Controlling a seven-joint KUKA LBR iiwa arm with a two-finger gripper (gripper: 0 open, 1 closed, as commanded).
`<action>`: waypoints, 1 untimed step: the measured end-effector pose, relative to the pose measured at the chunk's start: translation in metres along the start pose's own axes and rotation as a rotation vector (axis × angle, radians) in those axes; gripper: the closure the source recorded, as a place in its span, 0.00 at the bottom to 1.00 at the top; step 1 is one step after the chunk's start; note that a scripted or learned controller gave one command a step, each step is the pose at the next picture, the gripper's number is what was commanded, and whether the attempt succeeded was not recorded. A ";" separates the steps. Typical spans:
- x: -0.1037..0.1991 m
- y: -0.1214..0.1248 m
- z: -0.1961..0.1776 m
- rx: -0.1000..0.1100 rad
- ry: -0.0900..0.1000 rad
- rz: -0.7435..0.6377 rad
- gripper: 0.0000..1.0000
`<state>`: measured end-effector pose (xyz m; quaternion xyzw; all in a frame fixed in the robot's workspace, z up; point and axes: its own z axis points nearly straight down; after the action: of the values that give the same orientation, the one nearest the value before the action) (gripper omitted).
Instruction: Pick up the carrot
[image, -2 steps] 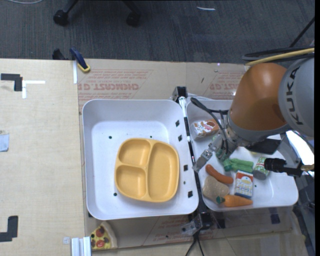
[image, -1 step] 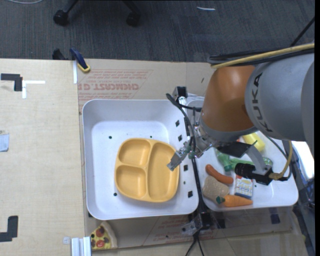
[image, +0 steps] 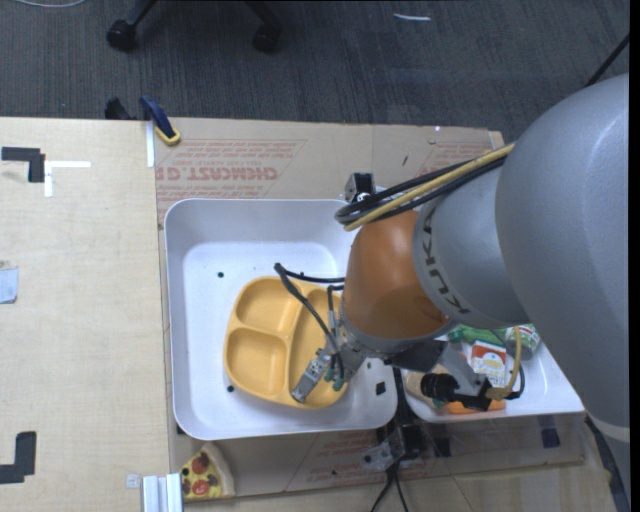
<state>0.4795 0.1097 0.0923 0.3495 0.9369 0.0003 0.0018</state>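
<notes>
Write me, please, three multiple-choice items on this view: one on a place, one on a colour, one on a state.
1. Where does the gripper hang?
A. over the yellow tray
B. over the cardboard
C. over the floor

2. What colour is the divided tray?
A. blue
B. yellow
C. green

3. How does the carrot lie?
A. lifted above the bench
B. on the yellow tray
C. low in the right bin

Key: 1 A, its tip sits above the tray's right edge. 2 B, the tray is plainly yellow. 3 C, an orange piece rests there among other items.
</notes>
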 end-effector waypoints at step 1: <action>-0.004 0.001 -0.010 -0.003 -0.003 0.007 1.00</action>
<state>0.4825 0.1078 0.1022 0.3530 0.9356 0.0012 0.0039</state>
